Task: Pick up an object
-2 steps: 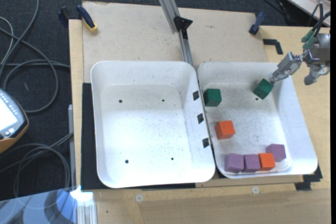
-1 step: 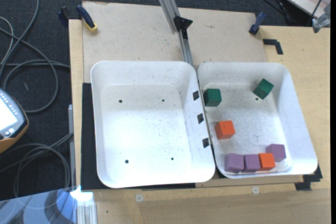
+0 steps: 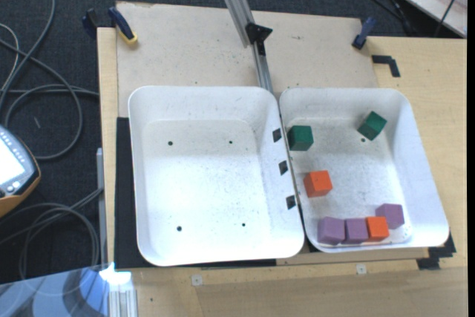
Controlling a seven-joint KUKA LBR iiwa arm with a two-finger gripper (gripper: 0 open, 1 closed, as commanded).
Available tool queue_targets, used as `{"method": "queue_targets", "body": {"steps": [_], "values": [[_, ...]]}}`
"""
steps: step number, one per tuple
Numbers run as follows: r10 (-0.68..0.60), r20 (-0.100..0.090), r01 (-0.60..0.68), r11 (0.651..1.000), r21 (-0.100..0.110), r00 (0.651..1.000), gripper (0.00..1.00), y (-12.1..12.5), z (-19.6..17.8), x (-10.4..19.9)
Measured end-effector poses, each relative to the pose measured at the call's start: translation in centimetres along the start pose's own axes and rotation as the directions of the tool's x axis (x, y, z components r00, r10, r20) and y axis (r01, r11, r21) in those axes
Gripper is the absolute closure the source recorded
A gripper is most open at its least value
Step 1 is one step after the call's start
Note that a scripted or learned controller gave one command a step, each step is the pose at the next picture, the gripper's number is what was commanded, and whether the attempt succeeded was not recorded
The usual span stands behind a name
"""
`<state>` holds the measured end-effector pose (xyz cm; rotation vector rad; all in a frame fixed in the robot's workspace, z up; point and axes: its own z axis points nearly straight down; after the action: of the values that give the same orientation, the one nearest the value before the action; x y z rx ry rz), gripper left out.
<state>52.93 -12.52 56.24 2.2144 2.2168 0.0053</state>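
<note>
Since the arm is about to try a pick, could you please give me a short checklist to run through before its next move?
1. Blocks to pick lie in the right bin: ok, seven of them.
2. A block stands free for an easy grasp: ok, the orange block in mid-bin has space on all sides.
3. Second free choice: ok, the green block near the far wall stands alone.
4. Green block by the divider: not ok, it is close to the bin wall.
5. Front row, purple block and its neighbours: not ok, packed side by side against the near wall.
6. Left bin ready as a drop spot: ok.
</note>
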Motion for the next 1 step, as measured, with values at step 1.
{"method": "queue_targets", "body": {"steps": [1], "values": [[0.0,-0.004,0.0,1.0,0.01,1.0,1.0,-4.18,1.16,1.68]]}}
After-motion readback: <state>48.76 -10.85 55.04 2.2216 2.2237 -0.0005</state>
